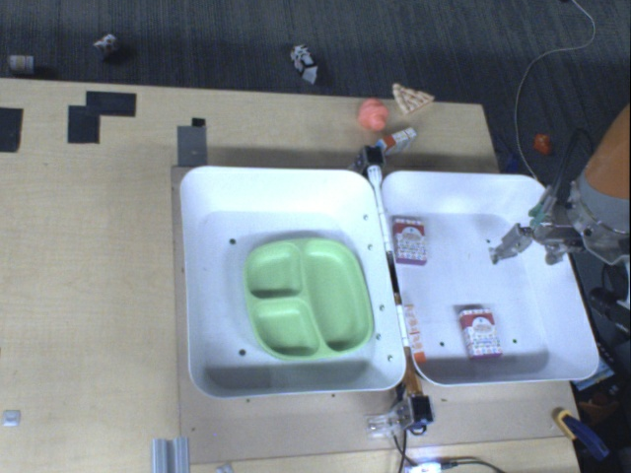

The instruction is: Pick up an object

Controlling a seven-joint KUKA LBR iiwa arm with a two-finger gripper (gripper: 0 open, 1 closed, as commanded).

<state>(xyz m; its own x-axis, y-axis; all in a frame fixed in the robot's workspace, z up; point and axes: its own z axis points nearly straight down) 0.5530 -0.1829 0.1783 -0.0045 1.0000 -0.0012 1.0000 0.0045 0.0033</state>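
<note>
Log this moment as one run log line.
gripper: over right bin, nothing seen held | two red packets: lying in right bin | green tray: left bin

Even, fairly bright overhead light falls on the bench, with soft shadows pooling along the lower inside walls of both white bins. The white plastic nears overexposure. The whole frame is soft and low in resolution; the dark floor at the top is dim and grainy.

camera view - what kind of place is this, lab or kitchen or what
Most likely a robotics lab bench set up for grasping trials: two white bins side by side on a wooden bench, a robot gripper above the right one, cables, and stray small objects on the carpet beyond.
</note>
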